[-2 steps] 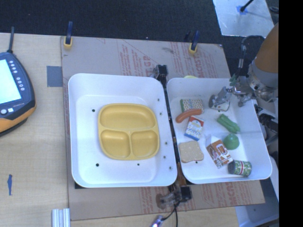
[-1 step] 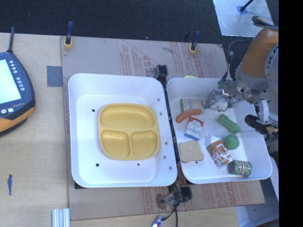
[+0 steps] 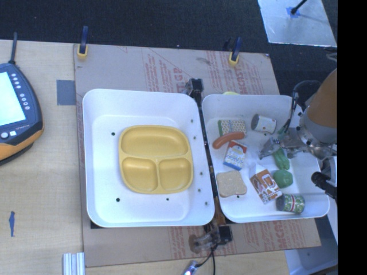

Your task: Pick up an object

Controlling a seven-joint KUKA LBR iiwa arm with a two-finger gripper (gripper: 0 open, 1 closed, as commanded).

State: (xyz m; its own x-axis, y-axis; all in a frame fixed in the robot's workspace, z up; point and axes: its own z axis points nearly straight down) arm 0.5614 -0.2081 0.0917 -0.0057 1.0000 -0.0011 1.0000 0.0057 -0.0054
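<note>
My gripper [image 3: 274, 148] sits low in the right bin [image 3: 252, 215], its tip among the green pieces [image 3: 282, 168]. Whether it has anything, I cannot tell. Nothing is visibly lifted; pick not yet done, by my read. Sausage [image 3: 229, 139], bread slice [image 3: 231, 183], small can [image 3: 291, 203] lie loose nearby. Left bin [image 3: 97, 153] carries a yellow divided tray [image 3: 155, 158]. Bench is cardboard over pale wood, dark floor behind, pendant [image 3: 17, 112] at far left.
</note>
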